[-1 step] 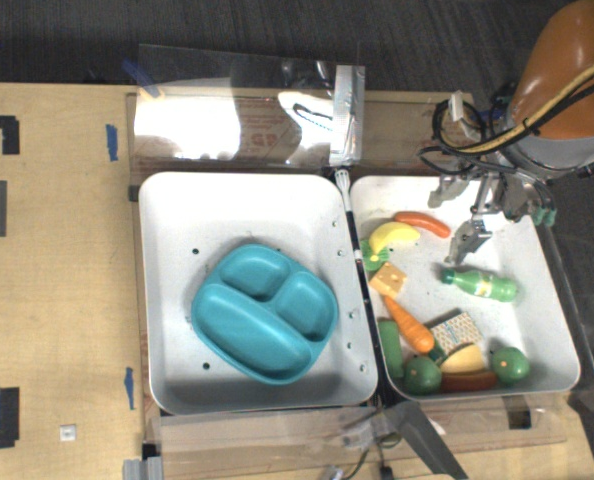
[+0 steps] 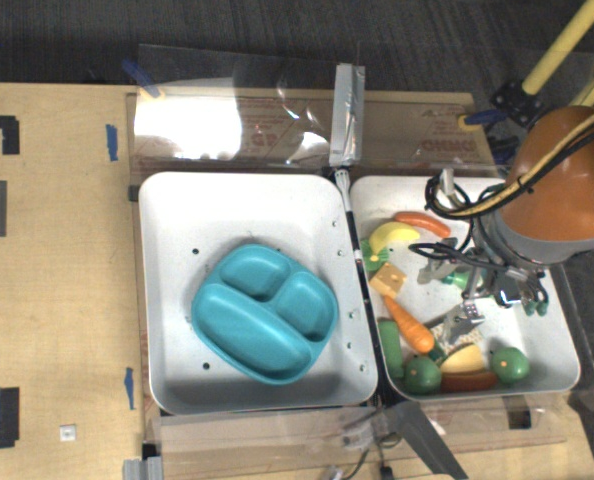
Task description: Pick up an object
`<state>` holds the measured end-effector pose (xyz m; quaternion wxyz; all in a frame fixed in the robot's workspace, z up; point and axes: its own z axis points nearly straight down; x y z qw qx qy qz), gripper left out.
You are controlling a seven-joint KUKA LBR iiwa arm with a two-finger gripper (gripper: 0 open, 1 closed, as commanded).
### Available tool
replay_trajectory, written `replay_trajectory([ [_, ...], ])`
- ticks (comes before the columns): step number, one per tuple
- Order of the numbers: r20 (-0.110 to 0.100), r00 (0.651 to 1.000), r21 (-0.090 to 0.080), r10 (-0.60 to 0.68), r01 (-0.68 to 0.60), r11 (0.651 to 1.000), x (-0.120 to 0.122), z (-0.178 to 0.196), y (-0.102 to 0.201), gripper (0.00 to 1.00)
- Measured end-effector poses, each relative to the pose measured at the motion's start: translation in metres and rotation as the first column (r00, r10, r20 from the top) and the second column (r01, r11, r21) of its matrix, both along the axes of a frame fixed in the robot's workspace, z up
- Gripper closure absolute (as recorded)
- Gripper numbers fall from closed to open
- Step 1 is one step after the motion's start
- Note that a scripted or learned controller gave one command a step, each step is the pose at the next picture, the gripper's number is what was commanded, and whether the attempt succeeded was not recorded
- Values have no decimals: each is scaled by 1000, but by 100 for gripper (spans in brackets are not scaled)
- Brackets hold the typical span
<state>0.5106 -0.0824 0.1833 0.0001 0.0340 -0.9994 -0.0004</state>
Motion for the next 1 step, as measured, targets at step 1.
replay_trajectory([
  [1, 8, 948, -3, 319, -319, 948, -22, -84, -15, 0],
])
